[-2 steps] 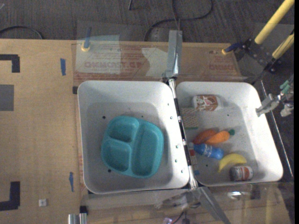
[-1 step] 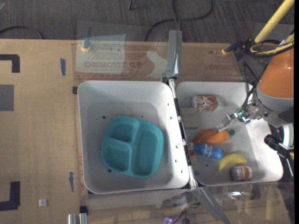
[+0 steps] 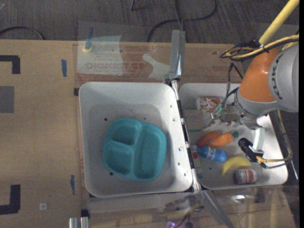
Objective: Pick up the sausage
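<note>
The sausage (image 3: 207, 137) sits mid right bin (image 3: 280, 177), touching the carrot (image 3: 223, 139) and just above the blue bottle (image 3: 212, 153). Can't tell if the pincer (image 3: 237, 118) is spread or closed. Honestly, that crowding could mean it grabs the carrot instead.

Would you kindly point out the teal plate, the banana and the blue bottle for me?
teal plate (image 3: 135, 148): camera view, on the ridge between its compartments, in the left bin.
banana (image 3: 236, 164): camera view, on the middle of its curve, in the right bin.
blue bottle (image 3: 212, 153): camera view, on its body.
</note>
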